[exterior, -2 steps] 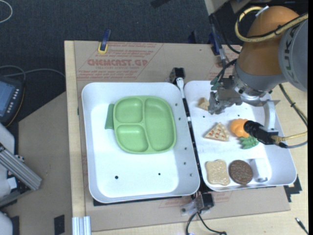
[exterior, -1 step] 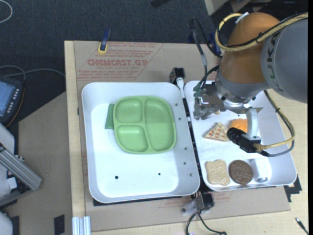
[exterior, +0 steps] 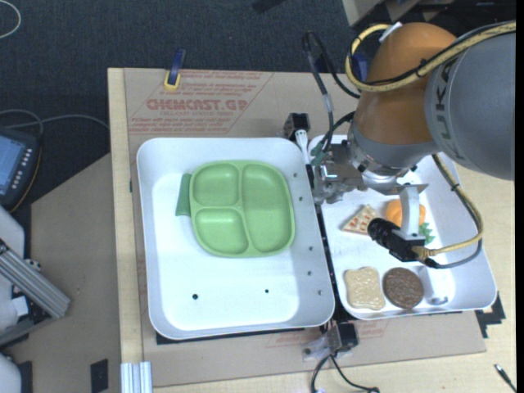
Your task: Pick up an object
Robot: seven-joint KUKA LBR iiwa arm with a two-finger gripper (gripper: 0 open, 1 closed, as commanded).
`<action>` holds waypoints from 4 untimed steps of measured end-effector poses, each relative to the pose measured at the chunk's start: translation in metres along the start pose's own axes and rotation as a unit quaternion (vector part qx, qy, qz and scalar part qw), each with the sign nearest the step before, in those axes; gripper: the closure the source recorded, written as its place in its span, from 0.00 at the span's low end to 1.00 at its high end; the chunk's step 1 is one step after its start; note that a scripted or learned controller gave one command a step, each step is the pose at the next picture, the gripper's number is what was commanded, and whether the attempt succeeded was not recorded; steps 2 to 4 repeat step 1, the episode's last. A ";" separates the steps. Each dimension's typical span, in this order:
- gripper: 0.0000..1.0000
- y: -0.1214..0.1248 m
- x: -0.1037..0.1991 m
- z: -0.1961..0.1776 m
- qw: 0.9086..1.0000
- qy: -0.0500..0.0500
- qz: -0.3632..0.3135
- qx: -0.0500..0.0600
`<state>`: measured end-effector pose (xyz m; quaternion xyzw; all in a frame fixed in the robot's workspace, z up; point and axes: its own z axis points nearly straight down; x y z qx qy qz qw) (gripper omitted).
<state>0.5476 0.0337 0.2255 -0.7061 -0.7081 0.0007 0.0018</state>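
- Gripper (exterior: 337, 178) sits low at the dividing wall between the two bins, on the right bin's (exterior: 471, 260) 9 o'clock edge.
- From this slant I cannot tell how far open it is. The grey wrist and orange band cover most of it.
- Candidate objects all lie on the right bin's floor, apart from the gripper.
- Triangular pizza-slice toy (exterior: 358, 219): near the gripper, at its 5 o'clock, lying flat.
- Orange toy with a green tip (exterior: 396, 212): at the gripper's 4 o'clock, just beside the pizza slice and partly hidden behind robot hardware.
- Bread-slice toy (exterior: 363, 289): toward the bin's 6 o'clock wall, between 5 and 6 o'clock from the gripper.
- Brown round disc (exterior: 404, 286): just beside the bread slice, at its 3 o'clock. I cannot tell whether they touch.
- Left bin (exterior: 164, 244): a green divided plate (exterior: 243, 207) lies flat in its upper half, at the gripper's 9 o'clock, with the bin wall between them.
- Both bins rest on a printed cardboard sheet (exterior: 196, 101).
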 end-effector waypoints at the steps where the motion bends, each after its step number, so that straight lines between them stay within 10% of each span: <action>1: 1.00 -0.017 -0.011 0.004 1.000 -0.001 0.002 0.000; 4: 1.00 -0.017 -0.011 0.004 1.000 -0.001 0.002 0.000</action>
